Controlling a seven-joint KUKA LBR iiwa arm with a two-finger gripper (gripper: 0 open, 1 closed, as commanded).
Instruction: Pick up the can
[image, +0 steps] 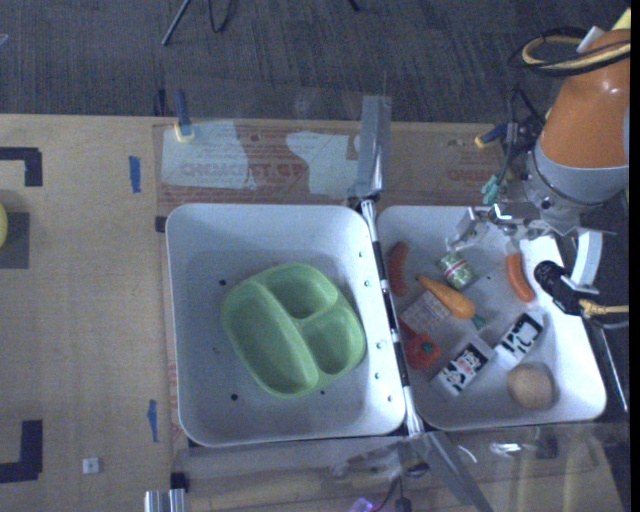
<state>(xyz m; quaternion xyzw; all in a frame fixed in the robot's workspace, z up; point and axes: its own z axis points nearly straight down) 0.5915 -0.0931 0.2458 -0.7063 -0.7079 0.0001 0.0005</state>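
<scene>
The can (457, 270) lies in the right bin (590, 400), near its back wall, with a green label showing. The hand (478, 226) hangs just behind the can, close above it; whether it is wide or narrow, I cannot tell. Just in front of the can lies a carrot (447, 297). To the can's left is a red sausage (399, 268). In front, farther off, sit two small cartons (461, 367) and a potato (530, 385). The left bin (200, 250) holds a green divided plate (293, 328).

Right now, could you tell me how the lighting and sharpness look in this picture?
Camera view: dim, bluish and soft overall; pale glare on the clear sheet behind the bins; the can is small and blurred, label unreadable; the gripper above it is hazy.
</scene>
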